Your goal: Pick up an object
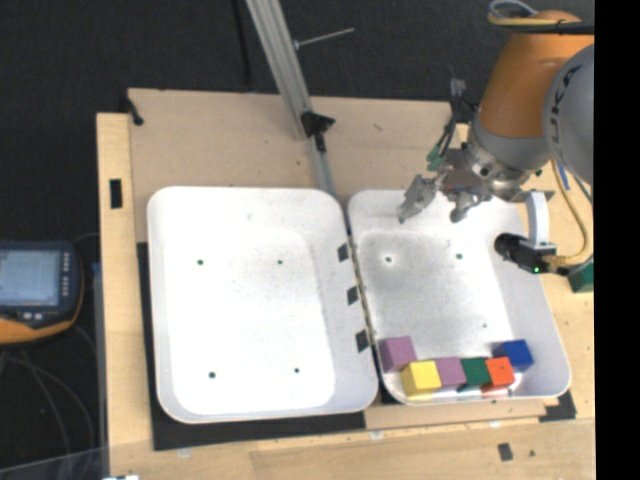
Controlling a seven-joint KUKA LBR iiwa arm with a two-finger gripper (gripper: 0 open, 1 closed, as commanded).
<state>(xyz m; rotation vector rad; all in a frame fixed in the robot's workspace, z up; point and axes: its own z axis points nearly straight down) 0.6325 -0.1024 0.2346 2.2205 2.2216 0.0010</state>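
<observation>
The gripper (438,204) hangs over the far end of the right bin (440,268), fingers (412,204) spread apart with nothing between them. The wooden worktop (230,128) carries both bins. The coloured blocks (455,368) lie clustered along the near edge, well apart from the fingers.

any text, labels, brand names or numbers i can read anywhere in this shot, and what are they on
None can be read.
Handheld screen unit at the left edge: its display glows, but whatever it shows is too blurred to read.
Arm: grey and orange casing, no legible marking.
Coloured blocks in the right bin: plain faces, no print.
Left bin: dark dots, no writing.
</observation>
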